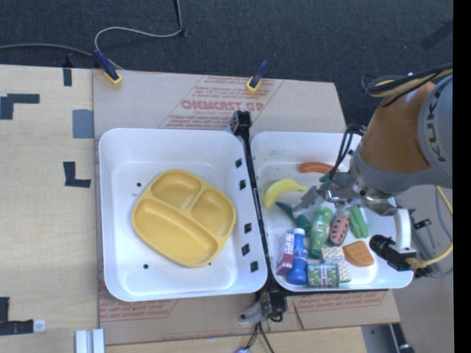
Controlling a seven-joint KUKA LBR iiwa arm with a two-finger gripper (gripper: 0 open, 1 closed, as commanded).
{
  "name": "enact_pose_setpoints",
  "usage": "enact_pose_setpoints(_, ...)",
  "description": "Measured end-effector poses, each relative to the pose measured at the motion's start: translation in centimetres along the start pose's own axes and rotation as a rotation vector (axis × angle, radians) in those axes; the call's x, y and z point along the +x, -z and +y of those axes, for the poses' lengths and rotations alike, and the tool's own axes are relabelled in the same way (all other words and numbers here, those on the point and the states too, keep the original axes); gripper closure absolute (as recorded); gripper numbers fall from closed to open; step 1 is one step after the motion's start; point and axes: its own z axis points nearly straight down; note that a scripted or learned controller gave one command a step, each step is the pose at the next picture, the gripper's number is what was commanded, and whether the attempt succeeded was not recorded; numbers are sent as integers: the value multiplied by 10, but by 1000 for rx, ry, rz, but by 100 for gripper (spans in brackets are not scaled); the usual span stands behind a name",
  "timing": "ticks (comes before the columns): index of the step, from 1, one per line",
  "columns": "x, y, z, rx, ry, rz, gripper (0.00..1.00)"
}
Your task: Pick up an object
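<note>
The bench carries 2 shallow white bins side by side on a sheet of cardboard that is pinned at its upper edge by 2 yellow-and-blue clamps, presumably so the base cannot slide while the arm works.

The left bin, in the centre-left of the frame, holds 1 thing: a yellow divided plate lying flat and turned at an angle.

The right bin, at centre-right, is where the loose items lie, crowded toward its lower half. A toy banana sits near the divider. An orange carrot-like piece lies nearer the upper wall. Below these are a green bottle, a blue-and-white tube with a red band, a small green printed carton, a watermelon-slice toy, another green piece and an orange slice-shaped piece. Several touch or overlap, which would make a clean grip harder.

The arm reaches in from the right of the frame and its wrist hangs over the cluster. The gripper sits just above the green bottle and right of the banana, so the bottle or a neighbour looks like the target. Dark metal parts merge with the toys beneath, so I cannot tell whether it is spread or pressed together, nor whether it pinches anything. Every item appears to rest in the bin, so I judge the pick not yet made.
</note>
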Motion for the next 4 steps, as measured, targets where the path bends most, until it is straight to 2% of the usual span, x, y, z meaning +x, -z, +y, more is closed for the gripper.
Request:
enact_pose_setpoints(1,-12,-85,4,-23,-5,-12,0)
enact_pose_setpoints(2,-11,-73,8,-34,-4,-11,100)
enact_pose_setpoints(3,-11,-73,8,-34,-3,-10,0)
enact_pose_setpoints(4,-8,-104,19,-2,-1,0,0)
